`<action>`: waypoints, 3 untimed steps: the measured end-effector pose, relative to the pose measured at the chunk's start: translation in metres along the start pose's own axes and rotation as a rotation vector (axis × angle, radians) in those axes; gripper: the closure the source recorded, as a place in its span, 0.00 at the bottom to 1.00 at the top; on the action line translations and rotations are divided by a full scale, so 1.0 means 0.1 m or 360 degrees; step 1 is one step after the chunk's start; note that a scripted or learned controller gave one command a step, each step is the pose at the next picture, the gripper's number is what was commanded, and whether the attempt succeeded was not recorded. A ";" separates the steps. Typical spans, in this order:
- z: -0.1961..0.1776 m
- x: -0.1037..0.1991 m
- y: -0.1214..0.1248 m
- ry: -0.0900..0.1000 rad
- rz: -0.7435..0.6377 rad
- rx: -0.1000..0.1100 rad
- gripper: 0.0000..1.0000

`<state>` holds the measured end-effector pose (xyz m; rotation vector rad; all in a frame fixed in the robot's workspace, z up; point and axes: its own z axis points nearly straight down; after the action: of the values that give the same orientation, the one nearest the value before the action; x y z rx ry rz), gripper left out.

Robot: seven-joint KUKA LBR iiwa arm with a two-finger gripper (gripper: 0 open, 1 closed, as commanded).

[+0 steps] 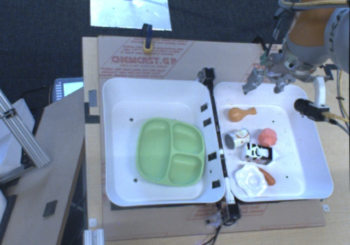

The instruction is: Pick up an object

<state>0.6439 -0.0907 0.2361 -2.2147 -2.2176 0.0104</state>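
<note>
The left bin holds a green divided plate, lying flat near its middle. In the right bin sit the small things to choose from: a tan gourd-shaped toy toward the back, a little can on its side, a black-and-white block, a pink ball just beside it, a white crumpled piece at the front and an orange stick touching it. The claw hangs over the back rim of the right bin, fingers spread apart and gripping nothing. So the pick looks not yet made; the tan toy lies nearest, just in front of the claw and lower.
</note>
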 end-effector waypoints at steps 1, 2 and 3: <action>-0.07 0.00 0.02 -0.0001 -0.0003 -0.0018 0.00; 0.45 -0.10 -0.01 -0.0001 0.0001 -0.0012 0.00; 0.93 -0.03 -0.08 0.0000 0.0002 -0.0011 0.00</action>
<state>0.6349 -0.0935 0.1428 -2.2195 -2.2202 0.0027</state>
